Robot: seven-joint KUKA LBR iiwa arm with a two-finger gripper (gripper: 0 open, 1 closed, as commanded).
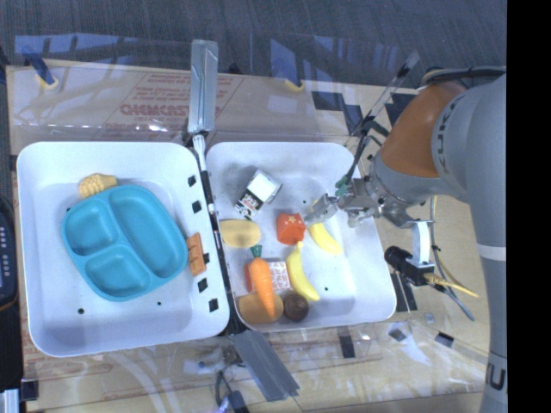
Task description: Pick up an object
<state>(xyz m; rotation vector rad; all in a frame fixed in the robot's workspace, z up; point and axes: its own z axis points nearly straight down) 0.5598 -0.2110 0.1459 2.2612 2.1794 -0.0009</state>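
Plastic toy food lies heaped in the right bin [366, 295], a shallow white tray with rounded corners. Among it: a smooth curved banana [301, 275], a shorter yellow wedge [325, 238] just beside the hand, a blocky red-orange piece [291, 228], a tapered orange carrot [262, 286] with a green stub, a pale oval potato shape [240, 233], a dark round ball [295, 306], and a small printed box [256, 193] tilted near the bin's back. The hand [331, 206], metallic and thin-fingered, hangs low over the bin's right half, near the yellow wedge; whether its fingers are spread or closed cannot be told, and nothing is seen between them. The left bin [34, 317] holds a glossy blue divided plate [124, 240] with three compartments, a knobbly yellow corn piece [97, 182] touching its upper edge
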